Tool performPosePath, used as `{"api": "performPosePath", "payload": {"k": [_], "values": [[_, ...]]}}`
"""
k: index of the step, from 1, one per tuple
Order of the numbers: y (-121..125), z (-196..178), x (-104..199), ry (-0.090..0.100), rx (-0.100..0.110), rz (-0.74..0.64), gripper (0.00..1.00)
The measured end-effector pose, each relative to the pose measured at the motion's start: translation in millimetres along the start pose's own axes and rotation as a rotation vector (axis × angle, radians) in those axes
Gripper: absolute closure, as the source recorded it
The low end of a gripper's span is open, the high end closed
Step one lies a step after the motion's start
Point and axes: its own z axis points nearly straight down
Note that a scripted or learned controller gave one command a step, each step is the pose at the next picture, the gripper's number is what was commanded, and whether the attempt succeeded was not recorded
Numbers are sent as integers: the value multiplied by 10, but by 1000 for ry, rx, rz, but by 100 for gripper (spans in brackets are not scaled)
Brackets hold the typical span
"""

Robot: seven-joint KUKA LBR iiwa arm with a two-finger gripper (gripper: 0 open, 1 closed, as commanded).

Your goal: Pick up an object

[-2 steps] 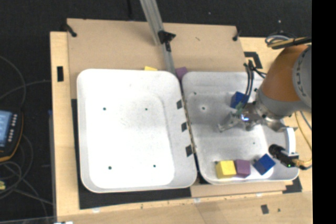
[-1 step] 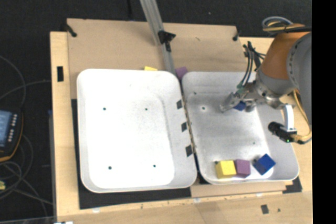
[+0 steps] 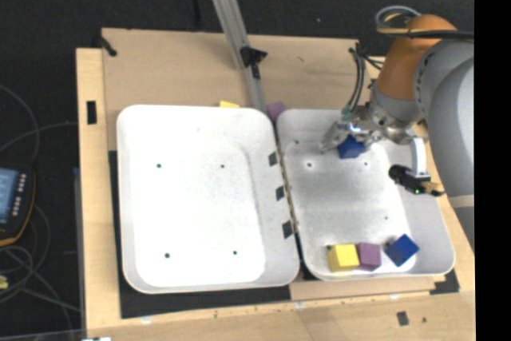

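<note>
On the tabletop [image 3: 184,68], the right bin [image 3: 351,196] holds three blocks [image 3: 369,254] at its 5 o'clock corner, while at 12 o'clock the claw [image 3: 349,141] is closed around a blue block [image 3: 349,148], apparently lifted, so the pick looks nearly done.

Even, fairly bright overhead light whitens the bins [image 3: 192,196], surroundings dim, picture slightly soft and grainy.

I see the arm [image 3: 443,104] reaching in from the right, orange band up top, wrist angled down-left; jaws shut on a blue block [image 3: 349,148].
</note>
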Motion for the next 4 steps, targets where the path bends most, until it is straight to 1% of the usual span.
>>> {"api": "performPosePath", "payload": {"k": [1,2,3,4], "values": [[-13,-112,-32,-4,2,-4,100],[-161,-931,490,2,-2,-1,100],[-48,-2320,1531,3,-4,-3,100],[-62,-2268,1480,-1,5,2,0]]}}
